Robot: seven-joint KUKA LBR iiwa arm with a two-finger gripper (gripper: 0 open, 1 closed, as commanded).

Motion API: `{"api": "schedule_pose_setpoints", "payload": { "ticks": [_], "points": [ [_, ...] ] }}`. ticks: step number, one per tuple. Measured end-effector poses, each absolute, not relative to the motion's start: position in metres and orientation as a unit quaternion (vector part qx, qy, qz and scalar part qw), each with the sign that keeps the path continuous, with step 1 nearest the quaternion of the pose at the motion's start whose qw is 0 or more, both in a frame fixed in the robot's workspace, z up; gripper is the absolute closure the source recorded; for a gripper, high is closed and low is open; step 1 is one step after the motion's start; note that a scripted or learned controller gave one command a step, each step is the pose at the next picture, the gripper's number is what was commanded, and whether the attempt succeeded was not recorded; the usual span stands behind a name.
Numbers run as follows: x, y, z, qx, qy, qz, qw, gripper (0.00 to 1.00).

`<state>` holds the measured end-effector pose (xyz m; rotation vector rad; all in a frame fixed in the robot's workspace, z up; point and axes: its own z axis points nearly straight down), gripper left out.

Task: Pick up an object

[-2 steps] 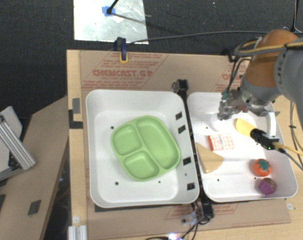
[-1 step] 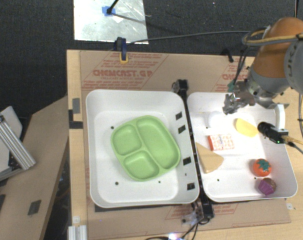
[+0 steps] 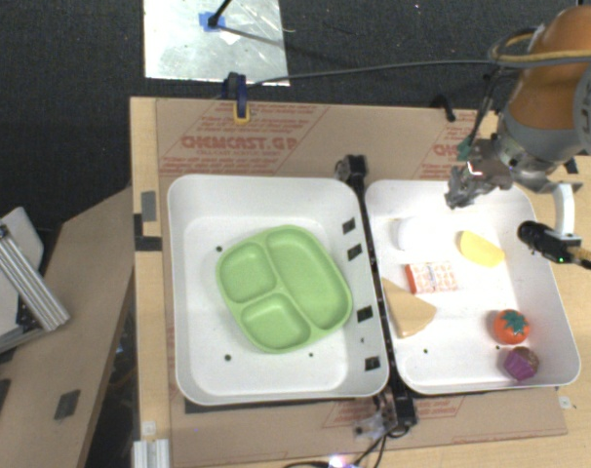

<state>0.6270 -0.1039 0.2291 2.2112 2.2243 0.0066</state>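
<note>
Arm: the grey arm with the orange band (image 3: 567, 42) reached in from the upper right of the frame.
Gripper: the two-finger gripper (image 3: 461, 193) hung over the upper edge of the right shallow white bin (image 3: 559, 349), nothing visible between its tips.
Fingers: too small and dark to tell whether they stood wide or narrow.
Right bin contents: a yellow rounded block (image 3: 481, 249) in the upper part, nearest the gripper but apart from it; a red-and-white small box (image 3: 431, 278) near the middle; a tan wedge (image 3: 406, 312) just below the box by the left wall; an orange round fruit-like toy (image 3: 510, 327) and a purple lumpy toy (image 3: 520, 363) at the lower right, close together.
Left bin: the left shallow white bin (image 3: 193, 213) held a light green three-compartment plastic tray (image 3: 282, 288), lying flat near its middle.
Surface: tan cardboard with red print (image 3: 239, 139) lay under both bins.
</note>
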Motion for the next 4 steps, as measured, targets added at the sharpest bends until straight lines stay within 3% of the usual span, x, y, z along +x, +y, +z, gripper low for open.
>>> {"api": "schedule_pose_setpoints", "payload": {
  "ticks": [3,4],
  "points": [
    [0.563,0.042,0.251,0.704,0.711,0.0011,-0.001,1.00],
    [0.540,0.092,0.233,0.704,0.710,0.0004,-0.001,1.00]
  ]
}}
